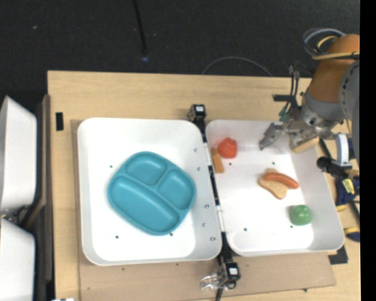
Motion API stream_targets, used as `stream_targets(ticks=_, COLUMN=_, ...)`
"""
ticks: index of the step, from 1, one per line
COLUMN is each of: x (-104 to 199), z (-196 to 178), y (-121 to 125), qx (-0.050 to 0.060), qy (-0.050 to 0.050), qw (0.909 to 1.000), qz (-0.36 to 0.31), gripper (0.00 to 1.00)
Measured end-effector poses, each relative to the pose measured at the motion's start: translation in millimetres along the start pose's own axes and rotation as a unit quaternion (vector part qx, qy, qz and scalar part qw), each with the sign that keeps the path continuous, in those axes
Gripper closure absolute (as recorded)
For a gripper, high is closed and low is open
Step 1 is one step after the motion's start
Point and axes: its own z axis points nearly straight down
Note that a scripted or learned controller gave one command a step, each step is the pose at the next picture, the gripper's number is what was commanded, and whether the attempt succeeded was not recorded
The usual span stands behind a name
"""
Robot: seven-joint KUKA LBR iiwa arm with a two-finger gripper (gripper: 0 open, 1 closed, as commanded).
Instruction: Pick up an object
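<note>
The right bin holds a red round toy, a small orange-brown stick by the left wall, a toy hot dog and a green round toy. My gripper hangs over the bin's far right corner, above and right of the hot dog. Its fingers are spread open with nothing between them. The grey arm with its orange band comes in from the right.
A blue divided plate lies in the left bin. A ridge with black clamps separates the bins. Tools and cables lie on the bench right of the right bin.
</note>
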Motion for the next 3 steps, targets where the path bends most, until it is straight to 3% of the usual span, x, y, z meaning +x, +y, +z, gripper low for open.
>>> stream_targets(ticks=1, x=-1.3, z=43.6, y=-0.6, qx=0.0, qy=0.0, qw=1.0, qz=0.0, gripper=0.0)
stream_targets(ticks=2, x=-2.7, z=28.4, y=1.6, qx=-0.004, qy=-0.002, qw=1.0, qz=-0.001, gripper=1.0)
stream_targets(ticks=3, x=-6.2, z=-18.2, y=-2.8, qx=-0.004, qy=0.001, qw=1.0, qz=-0.001, gripper=1.0)
